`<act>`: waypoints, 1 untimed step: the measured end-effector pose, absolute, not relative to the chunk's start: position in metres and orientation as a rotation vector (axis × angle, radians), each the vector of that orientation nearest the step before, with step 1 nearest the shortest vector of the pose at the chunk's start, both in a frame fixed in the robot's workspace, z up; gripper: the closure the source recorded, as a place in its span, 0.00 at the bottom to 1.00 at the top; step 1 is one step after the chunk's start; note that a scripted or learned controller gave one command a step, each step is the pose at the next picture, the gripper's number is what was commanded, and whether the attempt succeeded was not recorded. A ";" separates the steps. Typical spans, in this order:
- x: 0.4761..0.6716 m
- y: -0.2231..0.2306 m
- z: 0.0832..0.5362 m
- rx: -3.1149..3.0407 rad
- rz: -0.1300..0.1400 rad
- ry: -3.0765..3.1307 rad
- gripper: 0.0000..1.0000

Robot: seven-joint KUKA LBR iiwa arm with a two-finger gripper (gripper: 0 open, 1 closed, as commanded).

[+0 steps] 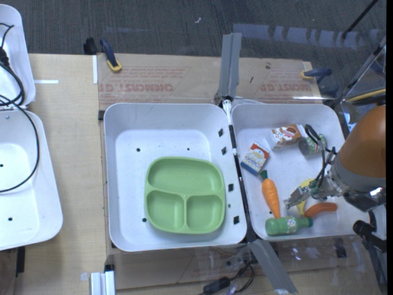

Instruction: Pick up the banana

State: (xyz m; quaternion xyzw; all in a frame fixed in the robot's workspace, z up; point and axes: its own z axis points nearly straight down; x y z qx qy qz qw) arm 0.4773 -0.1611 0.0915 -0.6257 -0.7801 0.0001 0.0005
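The banana (300, 206) shows as a small yellow patch in the right bin (279, 118), mostly hidden beneath my gripper (299, 194). The gripper reaches in from the right, low over the bin floor, directly above the banana and between the carrot (271, 196) and a red sausage-like piece (320, 209). Whether anything is held is hidden by the gripper body. The arm's orange band (368, 152) sits at the right edge of the bin.
Close by in the right bin are a green bottle (287, 225) lying along the front wall, a small blue-and-white box (255, 158), an orange-and-white packet (285, 135) and a dark object (313, 141). The left bin (123, 165) holds a green divided plate (185, 195).
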 end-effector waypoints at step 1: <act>0.477 -0.161 0.100 -1.969 0.000 -2.446 1.00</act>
